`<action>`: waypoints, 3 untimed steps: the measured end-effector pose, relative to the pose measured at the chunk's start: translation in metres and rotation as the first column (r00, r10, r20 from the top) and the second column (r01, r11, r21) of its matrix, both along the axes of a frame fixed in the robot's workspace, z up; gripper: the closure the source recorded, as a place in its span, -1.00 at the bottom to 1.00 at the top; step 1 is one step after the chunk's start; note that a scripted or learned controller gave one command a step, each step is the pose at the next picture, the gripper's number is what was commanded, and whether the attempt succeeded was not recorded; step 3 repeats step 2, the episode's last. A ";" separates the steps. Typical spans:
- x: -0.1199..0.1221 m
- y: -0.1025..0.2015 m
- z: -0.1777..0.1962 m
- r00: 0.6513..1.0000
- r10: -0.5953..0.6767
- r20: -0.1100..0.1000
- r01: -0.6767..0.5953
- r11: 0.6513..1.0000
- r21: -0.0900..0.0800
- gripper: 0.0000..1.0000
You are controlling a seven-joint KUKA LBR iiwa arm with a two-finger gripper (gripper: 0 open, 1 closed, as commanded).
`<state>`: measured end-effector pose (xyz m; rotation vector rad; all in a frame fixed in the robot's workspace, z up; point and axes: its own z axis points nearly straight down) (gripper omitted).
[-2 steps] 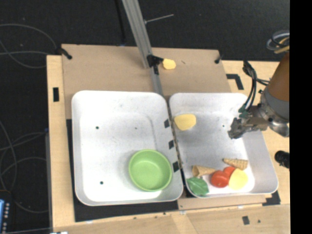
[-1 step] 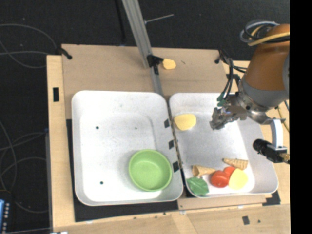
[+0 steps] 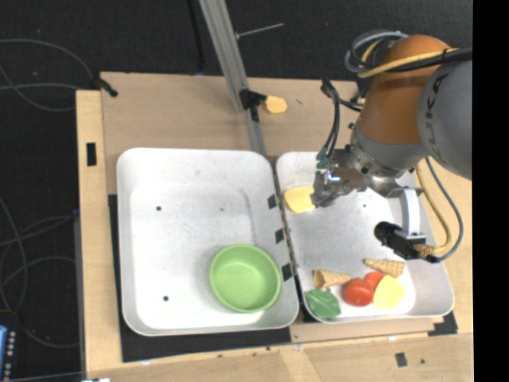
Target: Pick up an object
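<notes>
The pale yellow piece (image 3: 298,200) is the thing I am after — it lies in the right-hand bin (image 3: 350,237), hard up against that bin's left wall, near the upper left corner. From the gripper (image 3: 324,191) it sits at about nine o'clock, just beside the fingertips and perhaps touching them; I do not see it between the fingers, so I do not count it as held. Whether the fingers stand apart or together I cannot tell from this slant, as the wrist hides them. The piece looks roundish with a slight stretch left to right, so I judge that its long axis matters little; what matters is that it is off to the left of the tool, not under it. My reading is that the coming move needs a small shift toward nine o'clock before any closing, and the bin wall there leaves little room. Farther out, at five o'clock from the gripper, a cluster lies along the bin's lower edge — a red piece (image 3: 359,291), a yellow round one (image 3: 388,294), a green leaf shape (image 3: 323,303). The left bin (image 3: 175,213) holds a green bowl (image 3: 244,278).
</notes>
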<state>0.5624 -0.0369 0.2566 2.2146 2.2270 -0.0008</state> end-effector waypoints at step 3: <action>0.045 0.092 -0.001 1.000 0.002 0.002 -0.002 1.000 0.003 1.00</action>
